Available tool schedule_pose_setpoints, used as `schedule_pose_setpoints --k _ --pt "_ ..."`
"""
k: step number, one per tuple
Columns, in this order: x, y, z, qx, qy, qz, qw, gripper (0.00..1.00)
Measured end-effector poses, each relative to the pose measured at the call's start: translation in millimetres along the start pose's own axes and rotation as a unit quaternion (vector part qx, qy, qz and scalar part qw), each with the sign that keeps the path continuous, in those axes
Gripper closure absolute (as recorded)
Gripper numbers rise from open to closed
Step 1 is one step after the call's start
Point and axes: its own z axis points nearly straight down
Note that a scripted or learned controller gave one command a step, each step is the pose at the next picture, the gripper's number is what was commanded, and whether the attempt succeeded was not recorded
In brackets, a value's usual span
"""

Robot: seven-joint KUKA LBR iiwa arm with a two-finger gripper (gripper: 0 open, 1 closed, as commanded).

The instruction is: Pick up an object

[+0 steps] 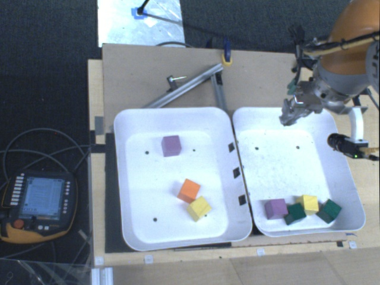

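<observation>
My gripper [289, 116] hangs over the far rim of the right bin [350, 183], above bare floor. Its fingers are small and dark against the rim; I cannot tell their spacing, and I see nothing between them. My arm is cut off at the frame's right edge.

The right bin's near edge holds a purple cube [275, 208], a yellow cube [310, 203] and two green cubes [295, 214] [329, 209], crowded together.

The left bin [127, 159] holds a purple block [171, 145], orange block [189, 190] and yellow block [199, 208].

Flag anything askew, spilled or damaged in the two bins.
Nothing spilled or damaged. In the left bin the yellow block sits skewed, touching the orange block; four blocks crowd the right bin's near edge.
</observation>
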Motion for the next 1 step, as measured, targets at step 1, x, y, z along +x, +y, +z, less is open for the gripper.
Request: schedule_pose_setpoints --k 1 --pt "39.4 -30.0 -0.6 0.001 0.000 0.000 1.0000 1.00"
